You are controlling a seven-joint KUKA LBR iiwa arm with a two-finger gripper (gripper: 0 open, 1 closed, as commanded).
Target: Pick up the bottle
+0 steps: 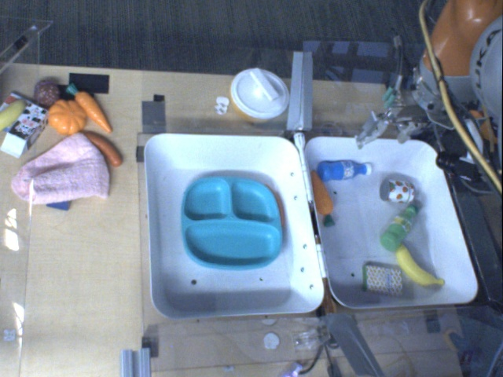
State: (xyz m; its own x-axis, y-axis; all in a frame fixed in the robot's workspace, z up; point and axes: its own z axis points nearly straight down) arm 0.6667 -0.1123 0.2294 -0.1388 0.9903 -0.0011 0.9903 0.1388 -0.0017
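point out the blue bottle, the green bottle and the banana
blue plastic bottle with white cap (339, 170), camera view, middle of its blue body
green plastic bottle (398, 228), camera view, middle of its body
yellow banana (414, 267), camera view, middle of its curve

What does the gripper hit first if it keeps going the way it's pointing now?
Probably the back rim of the right bin. The gripper points down and left above that edge; if it clears the rim, the blue bottle lies next in line. Depth is hard to judge from this slanted view.
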